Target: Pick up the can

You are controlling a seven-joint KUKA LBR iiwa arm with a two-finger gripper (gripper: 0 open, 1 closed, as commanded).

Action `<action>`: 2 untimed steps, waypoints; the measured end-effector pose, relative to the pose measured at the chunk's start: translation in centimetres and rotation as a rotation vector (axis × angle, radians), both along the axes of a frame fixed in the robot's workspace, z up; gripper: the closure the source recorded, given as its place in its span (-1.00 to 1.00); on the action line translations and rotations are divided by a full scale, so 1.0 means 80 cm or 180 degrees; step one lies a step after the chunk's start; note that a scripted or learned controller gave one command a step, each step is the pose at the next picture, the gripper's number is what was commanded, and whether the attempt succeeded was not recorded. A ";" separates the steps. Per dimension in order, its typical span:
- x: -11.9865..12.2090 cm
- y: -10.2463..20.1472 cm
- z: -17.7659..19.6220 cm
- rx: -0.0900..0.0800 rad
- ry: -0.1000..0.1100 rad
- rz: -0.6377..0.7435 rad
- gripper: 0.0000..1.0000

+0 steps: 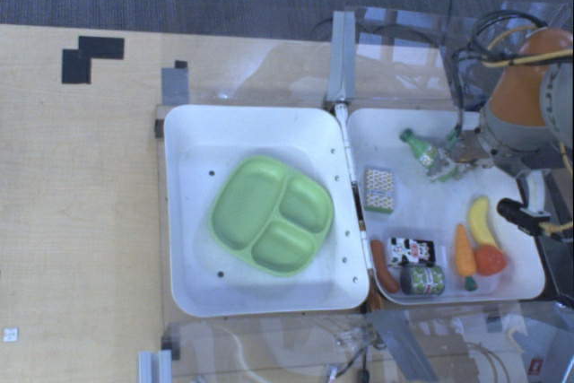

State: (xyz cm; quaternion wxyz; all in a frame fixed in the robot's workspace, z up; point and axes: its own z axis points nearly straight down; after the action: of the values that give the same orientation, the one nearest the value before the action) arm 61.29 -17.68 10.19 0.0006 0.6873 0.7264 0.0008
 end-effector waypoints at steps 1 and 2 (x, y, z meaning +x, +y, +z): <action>-0.003 0.100 0.133 -0.0001 -0.0005 -0.0112 1.00; -0.003 0.100 0.133 -0.0002 -0.0002 -0.0112 -1.00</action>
State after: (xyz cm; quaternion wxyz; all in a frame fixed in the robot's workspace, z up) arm 61.03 -9.68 20.81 0.0011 0.7000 0.7141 0.0009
